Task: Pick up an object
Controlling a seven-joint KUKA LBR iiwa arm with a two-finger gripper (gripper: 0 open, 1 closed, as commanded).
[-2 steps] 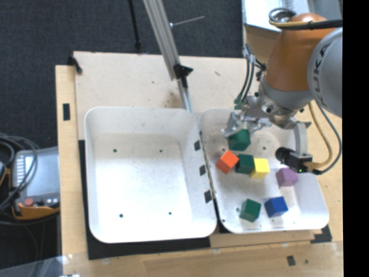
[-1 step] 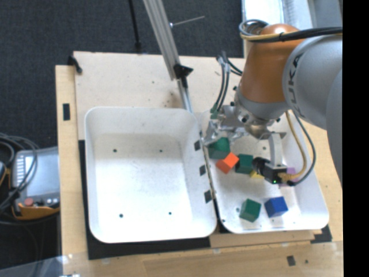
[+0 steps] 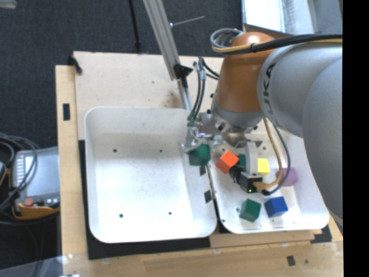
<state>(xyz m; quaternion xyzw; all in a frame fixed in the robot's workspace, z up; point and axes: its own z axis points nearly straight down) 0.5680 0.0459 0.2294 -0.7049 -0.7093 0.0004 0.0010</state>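
I note the arm (image 3: 277, 79) reaching over the right bin (image 3: 314, 212), its gripper (image 3: 199, 146) at the divide between the bins. A dark green block (image 3: 200, 154) sits directly under the fingertips, seemingly between them; I cannot tell whether they are clenched on it.

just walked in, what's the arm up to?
The grey KUKA arm is reaching into the right white bin from the right. Its tool sits by a dark green block near the divide between bins. Orange, yellow, blue and another green block lie loose nearby.
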